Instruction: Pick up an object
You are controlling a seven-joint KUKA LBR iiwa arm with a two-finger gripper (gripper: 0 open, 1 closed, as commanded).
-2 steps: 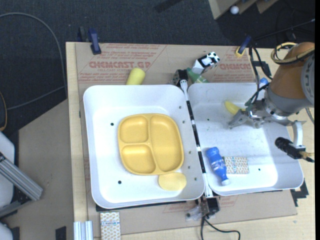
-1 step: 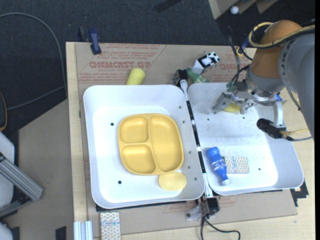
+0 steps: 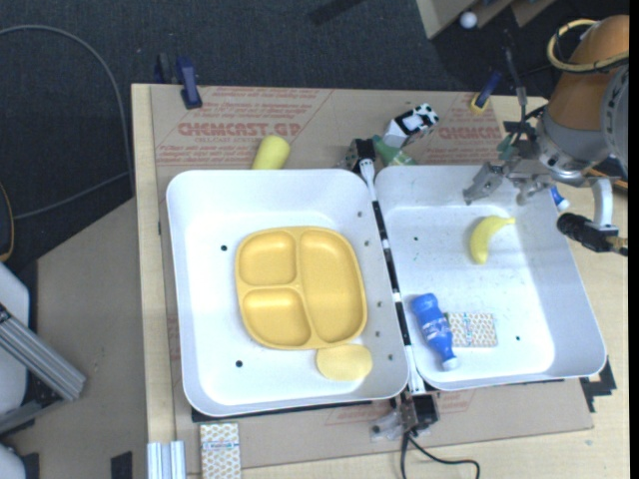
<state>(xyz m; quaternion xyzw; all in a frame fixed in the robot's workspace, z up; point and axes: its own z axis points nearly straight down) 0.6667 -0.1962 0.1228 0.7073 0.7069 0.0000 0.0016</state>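
So right now I've got the hand (image 3: pixel 504 180) parked over the far edge of the right bin (image 3: pixel 539 352), just above and a little behind the banana (image 3: pixel 488 237), which is the nearest thing to it and my guess for the pick. The fingers look spread apart with nothing between them, so it's released, not carrying anything. The banana lies flat on the bin floor with clear white space all round it, which is probably why it's the sensible target: nothing to bump on the way down. The other stuff in that bin, a blue bottle (image 3: pixel 432 329) lying on its side and a small patterned packet (image 3: pixel 471 329), sits touching or nearly touching each other toward the near edge, so going for either risks nudging the other. The left bin (image 3: pixel 200 267) has a yellow divided plate (image 3: pixel 300 287) in the middle and a pale yellow round thing (image 3: pixel 344 361) right at its near edge, well away from the arm's reach side. There's also a yellow object (image 3: pixel 270 152) out on the worktop (image 3: pixel 150 218) behind the left bin and a black-and-white toy (image 3: pixel 412 123) behind the right one. I reckon the next move wants a small shift toward me and a straight drop, with the fingers straddling the banana's curve across its narrow width.
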